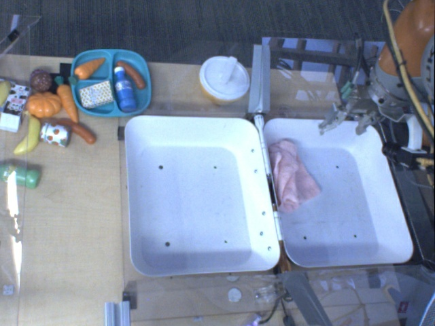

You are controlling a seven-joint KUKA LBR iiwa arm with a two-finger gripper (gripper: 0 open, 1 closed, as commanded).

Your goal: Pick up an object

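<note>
A crumpled pink cloth lies in the right bin, against its left wall. My gripper hangs over the far right corner of that bin, well apart from the cloth and to its upper right. Its two fingers are spread, with nothing between them. The arm with its orange band comes in from the upper right.
The left bin sits beside the right one. A white lidded cup stands behind the bins. A blue divided plate with toy food and several loose toy foods lie on the bench at far left.
</note>
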